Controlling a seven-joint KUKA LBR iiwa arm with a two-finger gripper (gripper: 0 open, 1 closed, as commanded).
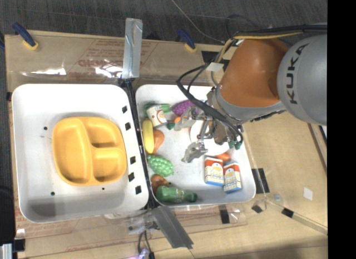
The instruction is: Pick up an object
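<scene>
My gripper hangs low over the middle of the right bin, open, with bare white floor between its fingers. One grey fingertip points down-left towards the green grapes. Just below the gripper stand two small red-and-white cartons side by side, with an orange piece at their top edge. Along the bin's left side lie a yellow banana, a labelled can, purple grapes and a green bottle.
The left bin holds a yellow divided tray. The arm's orange band and black cables overhang the right bin's far right corner. A strip of grey tape runs behind the bins.
</scene>
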